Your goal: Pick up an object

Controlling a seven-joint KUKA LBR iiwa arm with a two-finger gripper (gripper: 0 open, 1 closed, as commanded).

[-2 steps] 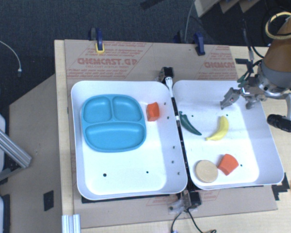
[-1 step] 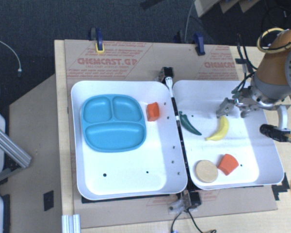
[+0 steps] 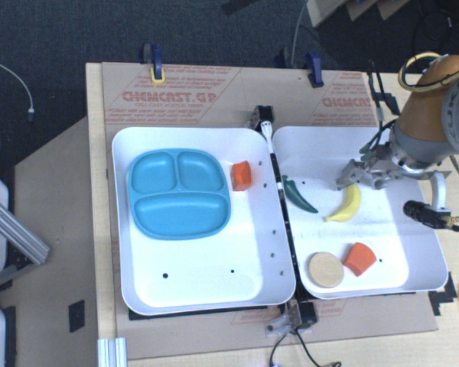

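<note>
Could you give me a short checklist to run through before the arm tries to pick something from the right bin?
1. Gripper over the right bin: ok.
2. Nearest target, the banana, lies clear just below the gripper: ok.
3. Nothing held yet: cannot tell, jaws too blurred.
4. Green pepper sits apart from the banana: ok.
5. Orange block and tan disc lie away from the descent path: ok.
6. Black cable connector beside the wrist could snag: cannot tell.
</note>
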